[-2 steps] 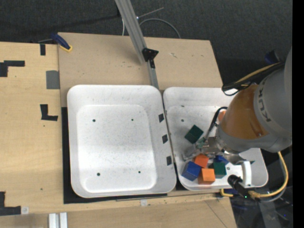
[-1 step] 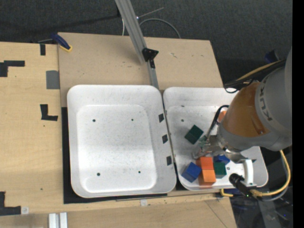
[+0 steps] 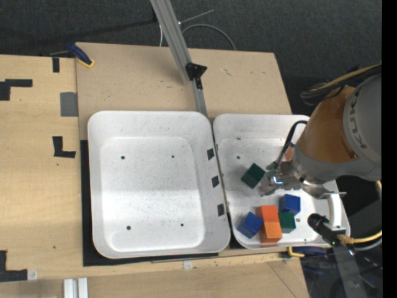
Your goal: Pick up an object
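The dark green block (image 3: 252, 176) lies tilted in the right bin (image 3: 248, 129), alone on the white floor, just beside my tool (image 3: 273, 184) on its left. It looks like a small rigid cube, likely light wood or plastic with smooth painted faces, so I judge it will not crush but could slip or spin if pinched on its corners. I would take it across two flat opposite faces, turning my wrist to match its tilt. Whether my tool is apart or together I cannot tell; the wrist hides it. Nearer the front rim a blue block (image 3: 250, 224), an orange block (image 3: 271, 222), a second green block (image 3: 287, 221) and another blue block (image 3: 289, 203) crowd together, harder to reach cleanly. The left bin (image 3: 99, 129) sits alongside on the bench (image 3: 124, 73).
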Motion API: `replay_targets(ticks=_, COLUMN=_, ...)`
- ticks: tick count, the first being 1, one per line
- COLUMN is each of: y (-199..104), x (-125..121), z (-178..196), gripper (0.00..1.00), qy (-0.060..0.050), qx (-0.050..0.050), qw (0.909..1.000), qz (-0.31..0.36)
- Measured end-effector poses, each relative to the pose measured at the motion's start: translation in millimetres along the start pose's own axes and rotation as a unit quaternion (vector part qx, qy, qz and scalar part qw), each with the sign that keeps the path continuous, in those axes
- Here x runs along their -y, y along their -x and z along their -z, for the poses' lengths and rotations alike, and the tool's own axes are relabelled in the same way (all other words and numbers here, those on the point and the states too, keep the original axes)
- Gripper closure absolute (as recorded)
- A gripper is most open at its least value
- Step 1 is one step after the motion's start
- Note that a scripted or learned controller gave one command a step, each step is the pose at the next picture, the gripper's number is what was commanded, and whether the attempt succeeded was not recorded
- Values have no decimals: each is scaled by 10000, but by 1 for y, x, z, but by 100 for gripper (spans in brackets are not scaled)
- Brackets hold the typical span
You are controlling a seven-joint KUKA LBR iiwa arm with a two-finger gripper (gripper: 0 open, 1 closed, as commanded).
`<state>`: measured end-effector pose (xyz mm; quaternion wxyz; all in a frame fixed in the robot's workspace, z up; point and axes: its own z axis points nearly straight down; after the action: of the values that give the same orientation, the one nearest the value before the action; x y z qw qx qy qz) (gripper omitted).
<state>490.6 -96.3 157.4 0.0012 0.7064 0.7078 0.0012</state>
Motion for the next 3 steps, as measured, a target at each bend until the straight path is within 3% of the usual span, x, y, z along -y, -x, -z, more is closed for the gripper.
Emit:
replay_targets(ticks=2, y=-10, x=4, z=109, gripper=100, qy=11, qx=5, qw=10000, qz=-1)
replay_targets(ticks=3, y=-60, x=-15, z=93, gripper=100, qy=-28, qx=-2, qw=10000, qz=17)
